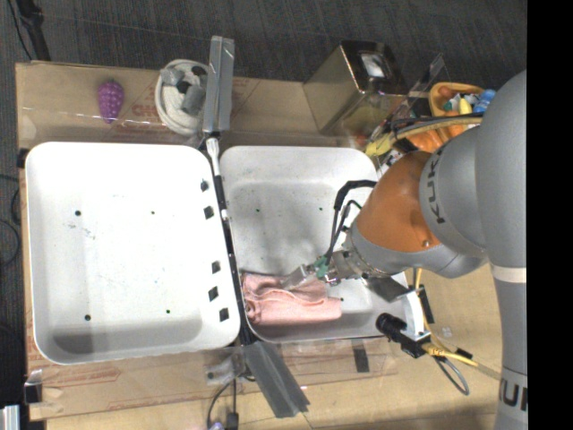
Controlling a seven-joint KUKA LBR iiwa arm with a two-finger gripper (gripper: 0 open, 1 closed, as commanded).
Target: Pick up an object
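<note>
A crumpled pink cloth [288, 300] lies along the near edge of the right bin [277, 186]. My gripper [313, 273] reaches in from the right and sits low over the cloth's upper right part, its tip touching or nearly touching the fabric. The wrist and the orange band [400, 213] hide the bin's right side. The fingers blend into the cloth and the wrist hardware.
The left bin [116, 240] lies beside it, past a divider with black clips [218, 240]. Behind the bins lie a purple object [110, 99], a white coil [182, 92], a metal box [358, 83] and loose cables.
</note>
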